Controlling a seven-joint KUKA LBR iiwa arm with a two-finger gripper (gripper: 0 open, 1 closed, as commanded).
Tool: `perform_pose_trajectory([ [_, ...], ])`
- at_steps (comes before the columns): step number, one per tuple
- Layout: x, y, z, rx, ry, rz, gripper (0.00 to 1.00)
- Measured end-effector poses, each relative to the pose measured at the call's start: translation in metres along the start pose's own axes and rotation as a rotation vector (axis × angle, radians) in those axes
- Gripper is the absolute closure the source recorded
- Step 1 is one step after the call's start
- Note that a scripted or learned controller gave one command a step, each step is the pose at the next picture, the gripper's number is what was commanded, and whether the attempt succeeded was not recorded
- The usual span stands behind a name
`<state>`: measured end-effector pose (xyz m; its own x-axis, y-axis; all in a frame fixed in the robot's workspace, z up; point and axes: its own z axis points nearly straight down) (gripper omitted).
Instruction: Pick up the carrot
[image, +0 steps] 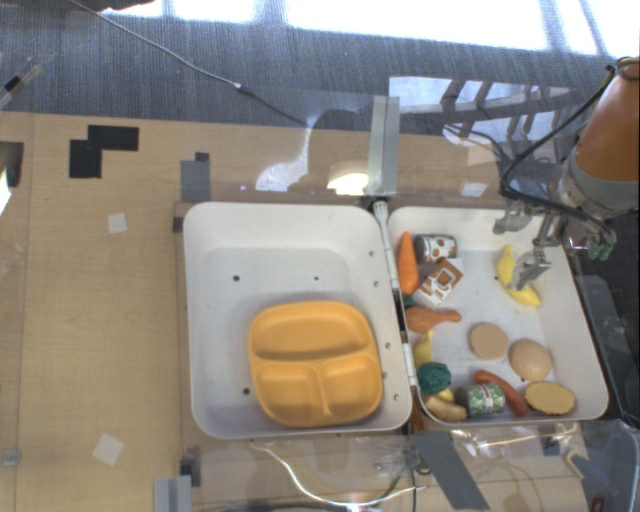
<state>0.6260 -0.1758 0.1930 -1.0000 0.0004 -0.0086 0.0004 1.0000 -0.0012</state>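
The carrot (406, 263) is a slim orange piece lying lengthwise against the left wall of the right bin (590, 345), near its far end. My gripper (534, 274) hangs over the far right part of the same bin, just above a yellow banana (509, 268). It is well to the right of the carrot and apart from it. Nothing shows held in it.
Beside the carrot lie a small can (435, 246) and a brown-and-white box (441, 281), with an orange-brown drumstick (432, 318) below them. Nearer the front are a bread round (488, 340), an egg (530, 358), a sausage (500, 390) and broccoli (434, 378). The left bin (215, 260) holds an orange divided plate (315, 362).
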Motion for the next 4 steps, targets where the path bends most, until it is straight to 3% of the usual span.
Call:
perform_pose_trajectory([
  [1, 0.040, -0.011, 0.097, 0.004, -0.016, -0.069, 0.00],
  [2, 0.093, 0.027, 0.096, 0.005, -0.021, 0.034, 0.00],
  [3, 0.090, 0.028, 0.085, 0.006, -0.030, 0.027, 1.00],
  [4, 0.118, -0.033, 0.083, 0.003, -0.002, 0.024, 1.00],
])
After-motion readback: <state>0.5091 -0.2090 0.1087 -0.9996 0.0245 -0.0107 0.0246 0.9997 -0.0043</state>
